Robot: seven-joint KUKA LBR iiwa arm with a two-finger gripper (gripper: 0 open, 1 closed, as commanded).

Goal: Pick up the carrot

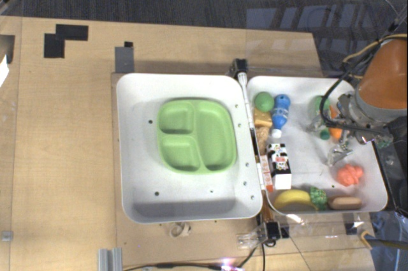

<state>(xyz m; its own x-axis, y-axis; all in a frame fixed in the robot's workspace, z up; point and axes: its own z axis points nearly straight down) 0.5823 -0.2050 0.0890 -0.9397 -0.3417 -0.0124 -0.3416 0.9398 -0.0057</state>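
The grey arm with the orange band [389, 81] reaches into the right-hand shallow white bin [299, 155]; the left-hand white bin [137, 136] bears a light green three-compartment plastic tray [194, 134]. The two-finger metal gripper [338, 145] hangs over the right bin's far-right part; its opening cannot be judged. The small orange carrot [335, 132] lies just beside it, partly hidden, green top [324, 133] leftward.

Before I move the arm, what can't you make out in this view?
- Carrot: mostly hidden beneath the tool and wrist, camera view.
- Tool's fingers: too small and blurred to judge.
- Green object behind the cables: partly covered, identity unclear.
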